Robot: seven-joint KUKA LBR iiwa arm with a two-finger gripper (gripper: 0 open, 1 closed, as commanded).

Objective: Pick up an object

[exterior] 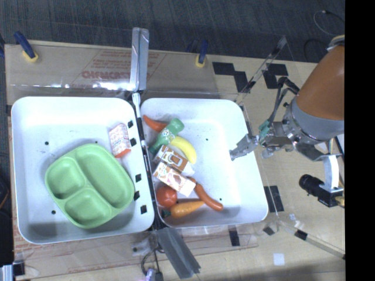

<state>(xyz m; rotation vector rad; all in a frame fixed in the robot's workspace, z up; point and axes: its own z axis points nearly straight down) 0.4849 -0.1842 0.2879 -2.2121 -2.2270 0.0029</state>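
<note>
Lying left of hand (243, 149): banana (184, 148).

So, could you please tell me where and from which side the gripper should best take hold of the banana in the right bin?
I'd grip the banana across its narrow width near the middle, coming down from above. It lies flat on top of the pile, its right edge facing bare bin floor; the green bottle and carton crowd its left, so the other finger has little room.
</note>
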